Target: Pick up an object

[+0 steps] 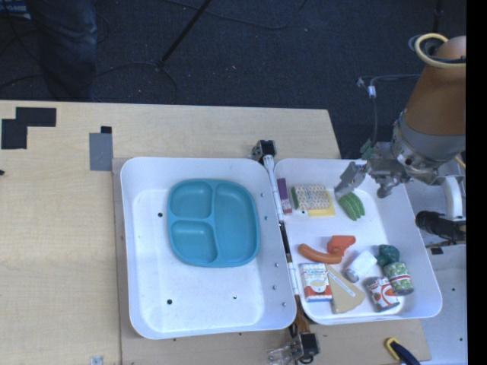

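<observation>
My gripper hangs over the back of the right bin, its two fingers spread apart with nothing between them. Just below its left finger lies a green pickle-like piece. A yellow waffle-textured block sits to the left of that, beside a thin purple item. Further forward lie an orange carrot, a red-orange piece, a small white-and-red carton, a tan wedge, a small can and a dark green piece.
The left bin holds a teal divided plate. A dark clamp stands at the back where the bins meet. The wooden bench stretches away to the left. The arm's orange band rises at the right.
</observation>
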`<state>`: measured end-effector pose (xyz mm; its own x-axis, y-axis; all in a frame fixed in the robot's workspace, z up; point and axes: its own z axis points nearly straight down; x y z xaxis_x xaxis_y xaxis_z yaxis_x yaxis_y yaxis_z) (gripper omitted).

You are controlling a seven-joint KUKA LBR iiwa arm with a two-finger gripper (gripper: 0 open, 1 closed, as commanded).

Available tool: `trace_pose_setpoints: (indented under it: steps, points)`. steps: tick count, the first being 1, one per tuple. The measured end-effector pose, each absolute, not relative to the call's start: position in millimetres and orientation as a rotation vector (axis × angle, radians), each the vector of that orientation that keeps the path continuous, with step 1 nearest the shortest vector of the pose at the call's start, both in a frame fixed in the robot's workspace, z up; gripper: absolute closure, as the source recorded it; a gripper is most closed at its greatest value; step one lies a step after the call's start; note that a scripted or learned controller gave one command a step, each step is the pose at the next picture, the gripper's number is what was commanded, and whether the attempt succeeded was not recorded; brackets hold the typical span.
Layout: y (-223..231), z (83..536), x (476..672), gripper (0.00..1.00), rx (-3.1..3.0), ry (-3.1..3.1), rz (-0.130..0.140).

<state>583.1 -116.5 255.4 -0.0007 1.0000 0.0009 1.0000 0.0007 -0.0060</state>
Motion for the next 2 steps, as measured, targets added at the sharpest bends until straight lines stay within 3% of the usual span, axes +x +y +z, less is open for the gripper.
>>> trace_pose_setpoints:
  steps: [1, 2]
  points:
    - [-139.2, 148.1, 562.4, 0.0, -2.218, -2.216, 0.006]
    - [-152.9, 88.0, 556.4, 0.0, -2.22, -2.219, -0.001]
